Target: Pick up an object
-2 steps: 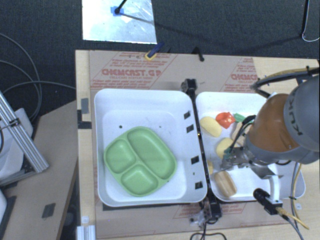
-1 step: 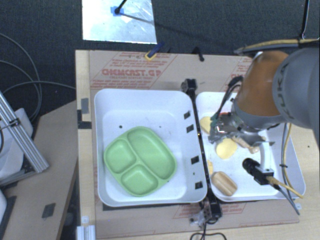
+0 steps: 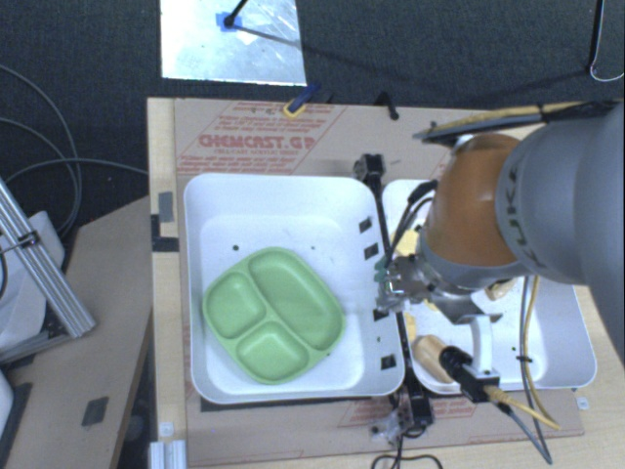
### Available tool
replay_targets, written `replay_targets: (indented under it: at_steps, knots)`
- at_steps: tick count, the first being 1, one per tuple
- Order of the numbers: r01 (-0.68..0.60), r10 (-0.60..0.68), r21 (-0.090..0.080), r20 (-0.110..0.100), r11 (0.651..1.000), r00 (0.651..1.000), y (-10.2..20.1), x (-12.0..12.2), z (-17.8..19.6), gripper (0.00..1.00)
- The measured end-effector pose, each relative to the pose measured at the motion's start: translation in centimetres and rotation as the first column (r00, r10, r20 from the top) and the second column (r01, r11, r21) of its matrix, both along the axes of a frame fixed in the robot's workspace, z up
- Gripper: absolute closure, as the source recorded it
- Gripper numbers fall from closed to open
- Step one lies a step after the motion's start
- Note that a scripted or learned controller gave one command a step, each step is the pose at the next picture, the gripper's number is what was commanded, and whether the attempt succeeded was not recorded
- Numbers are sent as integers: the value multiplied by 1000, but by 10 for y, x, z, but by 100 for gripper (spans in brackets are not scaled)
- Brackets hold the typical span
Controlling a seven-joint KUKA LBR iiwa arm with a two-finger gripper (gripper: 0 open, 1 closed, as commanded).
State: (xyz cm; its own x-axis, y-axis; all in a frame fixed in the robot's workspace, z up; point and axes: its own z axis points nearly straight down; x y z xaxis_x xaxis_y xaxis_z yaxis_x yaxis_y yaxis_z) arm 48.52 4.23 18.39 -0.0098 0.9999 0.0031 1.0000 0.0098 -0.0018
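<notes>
Frankly, we cannot tell if gripper (image 3: 398,287) is released or clenched (arm's bulk hides it); it sits right of centre, over right bin's (image 3: 576,360) left wall. Candidates: green divided plate (image 3: 275,313) in left bin (image 3: 283,193), centre-left; tan object (image 3: 428,348) lower right, near gripper. Risk, we judge: descent clips wall between bins, grasp misses. Cardboard (image 3: 256,120) beneath reads "CHEMCAST GP" in red.

The plate (image 3: 274,313) is pale green, its bin (image 3: 283,191) white; my arm (image 3: 571,198) is grey (orange band).

arm (image 3: 571,198): grey casing; orange band (image 3: 474,203); yellow cable (image 3: 528,360)
</notes>
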Motion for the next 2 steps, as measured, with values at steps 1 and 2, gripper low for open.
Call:
replay_targets:
  at_steps: [1,2]
  knots:
    - [-3,3,2,12,1000,1000,72,2,92,100]
    - [9,-9,-4,-7,1000,1000,75,-1,-33,100]
